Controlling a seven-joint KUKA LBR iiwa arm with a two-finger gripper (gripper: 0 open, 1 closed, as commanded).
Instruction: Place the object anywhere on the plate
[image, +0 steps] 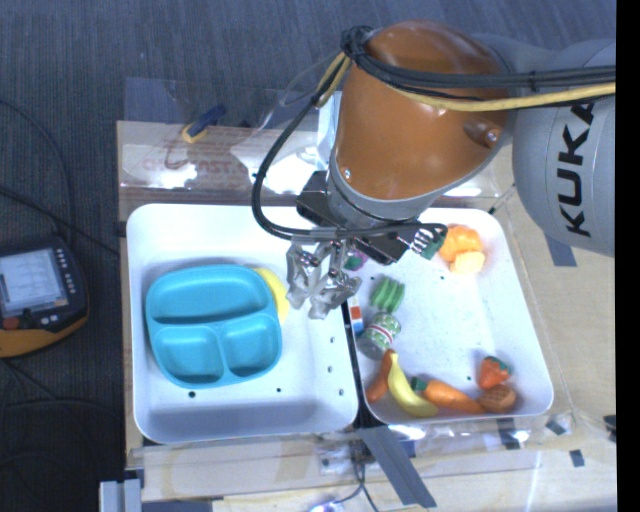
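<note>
I take the object to be the yellow item (272, 290) lying in the left bin (150, 225), touching the right edge of the blue plate (213, 322). Little of it is visible past the plate's rim, and I cannot tell what it is; possibly a small yellow toy fruit. It sits beside the plate, on the bin floor as far as I can judge, not on the plate.

Progress: I read the task as not yet done. All three compartments of the plate look bare, and nothing rests on it. What remains is a secure grasp, a lift, a short carry to the left, and a release over any compartment.

Gripper (318, 285): it hangs over the right part of the left bin, just to the right of the yellow item and close to the divider between the bins. The metal fingers (300, 280) point down and look parted, with nothing between them that I can make out, so I log it as released and empty-handed. The view here is cluttered by cables and the wrist, so this is tentative.

Further out: the right bin (520, 300) holds a green can (380, 330), a banana (405, 390), a carrot (450, 393), an orange piece (462, 245) and a strawberry (493, 372). The gripper is well clear of all of these.
</note>
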